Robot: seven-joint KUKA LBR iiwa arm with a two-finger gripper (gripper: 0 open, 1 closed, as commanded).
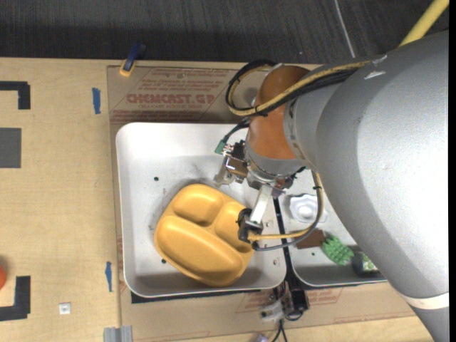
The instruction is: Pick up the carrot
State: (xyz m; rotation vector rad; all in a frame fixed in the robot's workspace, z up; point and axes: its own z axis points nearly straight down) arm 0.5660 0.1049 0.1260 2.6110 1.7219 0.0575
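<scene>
camera view: the gripper (239, 173) hangs over the left bin (135, 191), just beside a large yellow lumpy object (203, 237) that takes up much of that bin's floor. whether the gripper is open or closed cannot be told from here, as the wrist and arm cover it from above. nothing is seen held.

what looks like the carrot (335, 249) lies in the right bin (335, 280), near its left wall: a green leafy tuft with a brownish-orange stub at its left end. the rest is hidden under the arm, so its full lie is unclear. a small white object (303, 209) sits near it, further up the bin.

as a judgement, the step in hand is the approach, and the gripper is over the wrong bin. to do it well, it should lift clear of the yellow object, cross the wall between the bins, and come down on the orange body, not the leaves, closing across the carrot's width. it should keep apart from the bin wall and the white object, since the carrot lies close to both.
</scene>
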